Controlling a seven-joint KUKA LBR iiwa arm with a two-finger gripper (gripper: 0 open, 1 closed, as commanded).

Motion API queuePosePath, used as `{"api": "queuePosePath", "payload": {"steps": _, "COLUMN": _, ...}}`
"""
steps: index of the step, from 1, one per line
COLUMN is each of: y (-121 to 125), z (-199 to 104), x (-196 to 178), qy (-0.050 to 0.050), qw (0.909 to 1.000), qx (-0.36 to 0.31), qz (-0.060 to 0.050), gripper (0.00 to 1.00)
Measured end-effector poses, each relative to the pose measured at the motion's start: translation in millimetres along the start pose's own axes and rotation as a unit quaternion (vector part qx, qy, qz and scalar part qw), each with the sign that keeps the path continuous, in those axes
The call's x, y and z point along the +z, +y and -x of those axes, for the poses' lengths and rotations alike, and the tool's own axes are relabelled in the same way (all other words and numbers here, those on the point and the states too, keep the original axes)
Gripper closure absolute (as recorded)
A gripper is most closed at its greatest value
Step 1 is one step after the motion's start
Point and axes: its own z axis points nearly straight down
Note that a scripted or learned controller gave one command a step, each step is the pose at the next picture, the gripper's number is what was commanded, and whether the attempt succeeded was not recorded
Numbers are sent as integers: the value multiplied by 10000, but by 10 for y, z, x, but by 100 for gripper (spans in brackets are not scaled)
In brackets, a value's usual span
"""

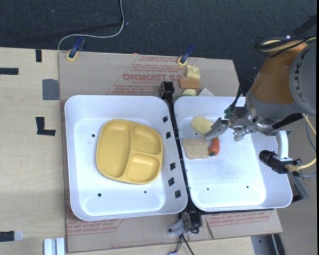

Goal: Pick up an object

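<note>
Orange carrot (214, 146) lying lengthwise up-down, gripper (227, 129) just above

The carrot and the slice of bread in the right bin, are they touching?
Touching. The camera view shows the carrot lying against the right edge of the bread slice, with no white bin floor visible between them.

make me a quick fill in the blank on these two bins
The yellow plate lies in the ___ bin.
The plate has ___ compartments.
The small orange piece lies in the ___ bin, near the claw.
The arm reaches in from the ___.

Missing words: left; three; right; right
</note>
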Motion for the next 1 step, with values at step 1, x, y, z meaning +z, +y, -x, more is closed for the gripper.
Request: {"api": "queuePosePath", "payload": {"steps": 1, "y": 283, "z": 154, "x": 1034, "qy": -6, "qw": 10000, "qx": 13, "qz": 28, "gripper": 0}}
